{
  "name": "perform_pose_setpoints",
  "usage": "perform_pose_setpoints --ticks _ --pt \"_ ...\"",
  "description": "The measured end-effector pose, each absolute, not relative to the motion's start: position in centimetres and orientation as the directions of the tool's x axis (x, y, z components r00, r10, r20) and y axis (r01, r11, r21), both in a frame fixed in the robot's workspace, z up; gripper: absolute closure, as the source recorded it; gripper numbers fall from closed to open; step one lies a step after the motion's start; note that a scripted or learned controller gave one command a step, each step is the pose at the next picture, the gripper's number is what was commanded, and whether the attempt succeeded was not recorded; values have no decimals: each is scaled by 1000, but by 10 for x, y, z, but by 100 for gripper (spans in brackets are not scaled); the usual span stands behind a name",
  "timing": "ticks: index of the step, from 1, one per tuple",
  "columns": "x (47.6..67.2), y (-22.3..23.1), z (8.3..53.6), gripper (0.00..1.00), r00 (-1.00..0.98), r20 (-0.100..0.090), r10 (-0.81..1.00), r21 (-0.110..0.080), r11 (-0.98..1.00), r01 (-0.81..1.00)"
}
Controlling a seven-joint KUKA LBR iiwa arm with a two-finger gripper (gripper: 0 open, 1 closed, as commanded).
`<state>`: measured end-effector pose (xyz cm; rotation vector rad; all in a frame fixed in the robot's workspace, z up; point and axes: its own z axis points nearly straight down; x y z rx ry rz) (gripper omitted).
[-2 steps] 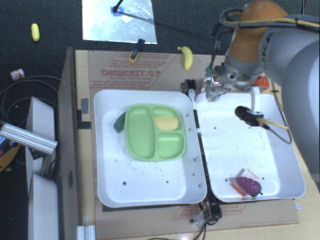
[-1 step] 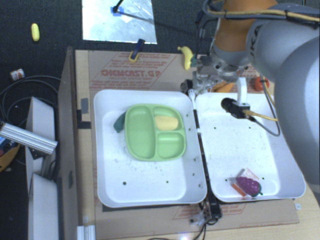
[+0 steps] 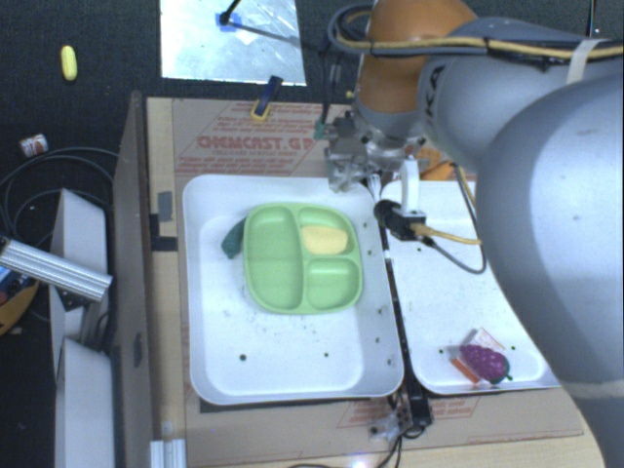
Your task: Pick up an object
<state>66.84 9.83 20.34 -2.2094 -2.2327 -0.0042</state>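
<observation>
Green divided plate point(image 3: 297, 271) in the left bin point(image 3: 214, 359), and the gripper point(image 3: 353, 175) hovers at that bin's back edge, carrying nothing.
Approach step, I'd say: next comes a descent onto the yellow piece point(image 3: 324, 239) in the plate's rear compartment. Whether the jaws are parted, can't tell. Cardboard point(image 3: 244, 135) behind reads "CHEMCAST".

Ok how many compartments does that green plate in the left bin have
3: a long one on its left side, one at upper right holding the yellow item, and one at lower right.
</observation>
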Motion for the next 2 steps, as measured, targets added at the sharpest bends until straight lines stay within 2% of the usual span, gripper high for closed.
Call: perform_pose_setpoints --ticks 1,2 --pt "669 52 201 100 1 -1 1000 2 -1 1000" --pt "667 133 180 100 -11 3 1000 1 11 1000"
